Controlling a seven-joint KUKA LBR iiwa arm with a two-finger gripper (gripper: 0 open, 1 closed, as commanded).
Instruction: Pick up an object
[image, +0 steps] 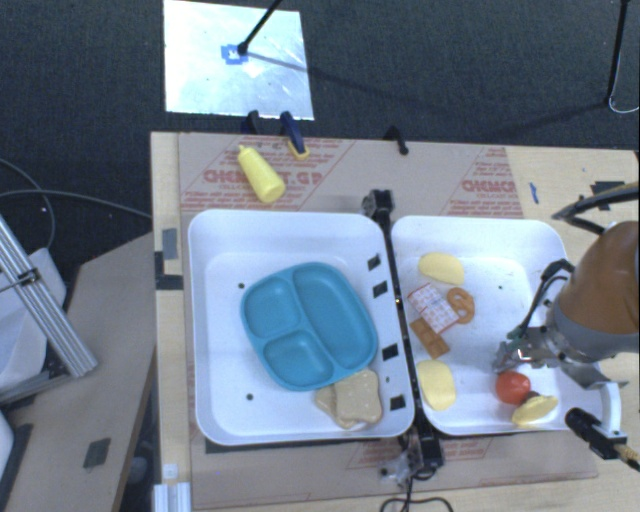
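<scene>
Pincer (512, 352) just above round, possibly glossy red tomato (512, 386).

I have one fixed camera, mounted above the worktop (330, 165) and tilted down at a slant. It frames both white bins (215, 330) mid-frame, dark floor across the top, and the arm (605, 300) entering at the right edge.

tomato (512, 386): red, round, right bin's near right corner
lemon (534, 408): yellow, touching tomato's near side
</scene>
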